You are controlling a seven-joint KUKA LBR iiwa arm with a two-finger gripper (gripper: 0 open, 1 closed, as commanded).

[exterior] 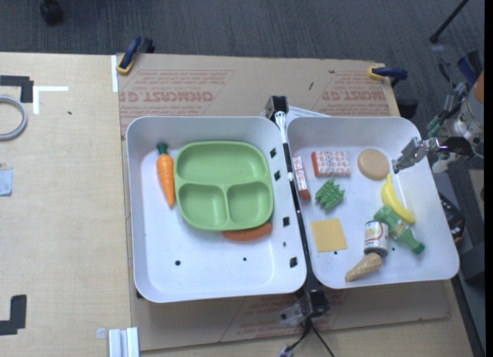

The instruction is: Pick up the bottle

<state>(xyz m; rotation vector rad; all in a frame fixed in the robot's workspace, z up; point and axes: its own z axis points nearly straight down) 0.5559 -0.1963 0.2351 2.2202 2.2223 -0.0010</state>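
Note:
The bottle [406, 235] is green and lies on its side in the lower right of the right bin [431, 271]. It touches a small can [375, 236] on its left and sits just below a banana [395, 200]. My gripper [413, 155] hangs over the right bin's upper right area, near the right rim and well above the bottle in the view. The arm comes in from the right edge. Nothing is visibly held.
The right bin also holds a round cookie [374, 163], cracker box [331, 163], green vegetable [330, 193], cheese slice [329, 234] and ice cream cone [366, 267]. The left bin [154, 271] holds a carrot [166, 178] and a green divided plate [225, 186].

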